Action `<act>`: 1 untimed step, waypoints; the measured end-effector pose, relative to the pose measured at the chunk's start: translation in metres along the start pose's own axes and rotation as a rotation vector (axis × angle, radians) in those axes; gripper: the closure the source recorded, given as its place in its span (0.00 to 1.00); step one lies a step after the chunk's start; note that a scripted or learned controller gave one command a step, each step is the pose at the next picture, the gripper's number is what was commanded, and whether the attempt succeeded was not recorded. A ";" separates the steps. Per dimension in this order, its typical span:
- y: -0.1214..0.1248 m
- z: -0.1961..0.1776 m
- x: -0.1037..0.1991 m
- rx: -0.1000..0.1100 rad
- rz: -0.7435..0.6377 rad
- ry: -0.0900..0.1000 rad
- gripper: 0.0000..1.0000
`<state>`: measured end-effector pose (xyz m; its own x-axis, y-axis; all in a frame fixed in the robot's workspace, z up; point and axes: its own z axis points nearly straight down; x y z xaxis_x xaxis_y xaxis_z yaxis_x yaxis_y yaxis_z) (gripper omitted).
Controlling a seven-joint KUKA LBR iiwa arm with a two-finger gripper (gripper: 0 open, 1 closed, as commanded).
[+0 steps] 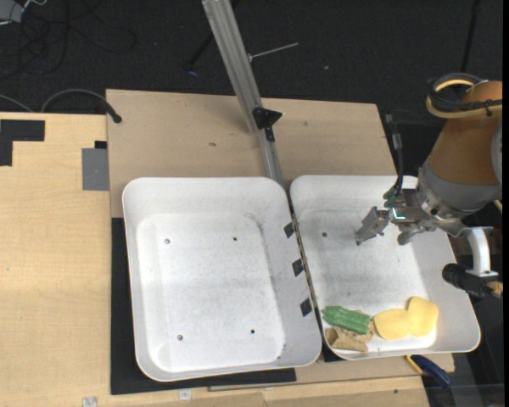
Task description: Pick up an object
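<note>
Spread apart, the two fingers of the tool (388, 231) hang over the upper part of the right bin (348, 202), at the right of the frame, and nothing is between them. The objects lie well apart from the tool, lower in the frame, along the bottom edge of this bin — a green object (348, 318), a small tan object (349, 338) just under it, and a yellow object (407, 320) just beside them to the right. The left bin (212, 278) sits next to the right one on the counter (51, 253).
</note>
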<state>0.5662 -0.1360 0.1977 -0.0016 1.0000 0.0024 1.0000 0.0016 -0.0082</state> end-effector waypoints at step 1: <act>0.001 -0.003 -0.001 -0.005 0.003 -0.001 0.00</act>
<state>0.5671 -0.1369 0.2003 0.0011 1.0000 0.0013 1.0000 -0.0011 -0.0028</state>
